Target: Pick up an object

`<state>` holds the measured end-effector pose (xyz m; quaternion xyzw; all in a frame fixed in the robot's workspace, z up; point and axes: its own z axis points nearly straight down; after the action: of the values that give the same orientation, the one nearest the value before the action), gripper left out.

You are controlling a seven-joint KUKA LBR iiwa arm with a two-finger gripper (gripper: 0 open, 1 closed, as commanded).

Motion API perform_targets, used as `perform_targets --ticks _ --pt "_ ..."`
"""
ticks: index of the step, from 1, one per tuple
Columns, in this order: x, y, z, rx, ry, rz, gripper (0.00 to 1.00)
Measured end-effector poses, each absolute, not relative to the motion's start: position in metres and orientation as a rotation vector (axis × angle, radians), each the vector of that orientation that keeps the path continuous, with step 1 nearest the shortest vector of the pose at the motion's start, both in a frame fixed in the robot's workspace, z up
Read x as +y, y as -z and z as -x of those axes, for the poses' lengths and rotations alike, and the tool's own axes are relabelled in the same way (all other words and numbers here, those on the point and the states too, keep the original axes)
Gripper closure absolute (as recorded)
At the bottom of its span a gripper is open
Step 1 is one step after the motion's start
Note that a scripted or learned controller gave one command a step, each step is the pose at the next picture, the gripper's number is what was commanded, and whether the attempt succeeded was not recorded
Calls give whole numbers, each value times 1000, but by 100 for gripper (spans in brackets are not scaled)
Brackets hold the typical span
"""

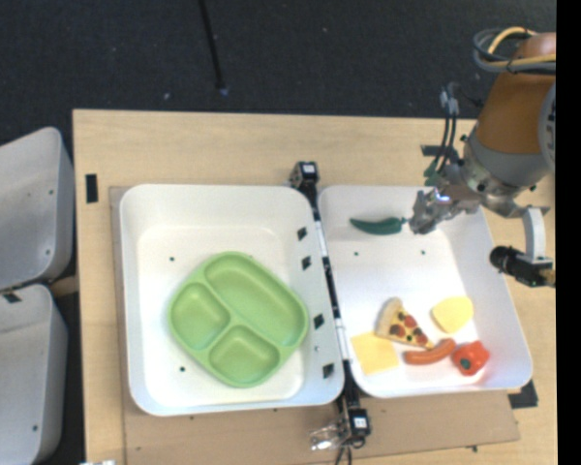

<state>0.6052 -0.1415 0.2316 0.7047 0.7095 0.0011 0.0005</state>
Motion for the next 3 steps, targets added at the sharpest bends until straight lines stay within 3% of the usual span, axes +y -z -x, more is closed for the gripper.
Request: perform_targets --ticks 1,3 --pt "-95 -228 -612 2229 -1 -2215 100" --pt "13 -252 -609 2230 -5 -2212 100"
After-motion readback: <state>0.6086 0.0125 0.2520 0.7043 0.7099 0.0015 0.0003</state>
